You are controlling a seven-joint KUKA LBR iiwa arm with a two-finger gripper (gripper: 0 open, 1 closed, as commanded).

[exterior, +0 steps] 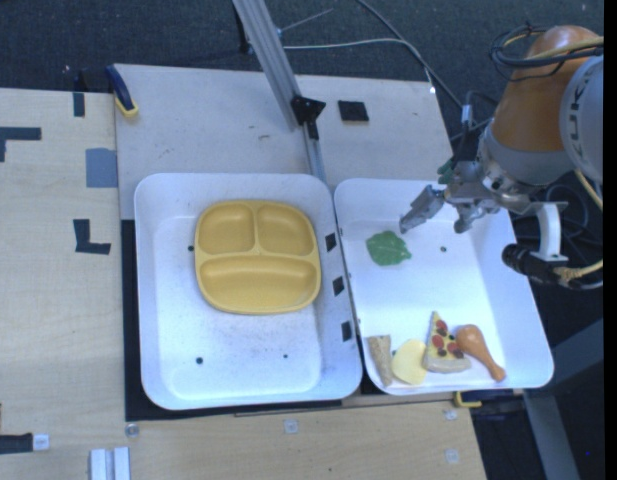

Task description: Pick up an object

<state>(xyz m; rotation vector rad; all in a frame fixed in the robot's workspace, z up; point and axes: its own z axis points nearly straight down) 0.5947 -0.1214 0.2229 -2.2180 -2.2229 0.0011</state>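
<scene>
Green leafy toy (389, 249) sits in the right bin (508, 288) just left of and below the gripper (440, 216), whose fingers are spread wide, holding nothing.

Pale wooden bench (48, 298) carrying a light grey board (208, 118). On the board, two shallow white plastic bins sit side by side, touching: left bin (153, 298) and right bin (523, 313). Dark tape patches (100, 166) mark the bench.
</scene>
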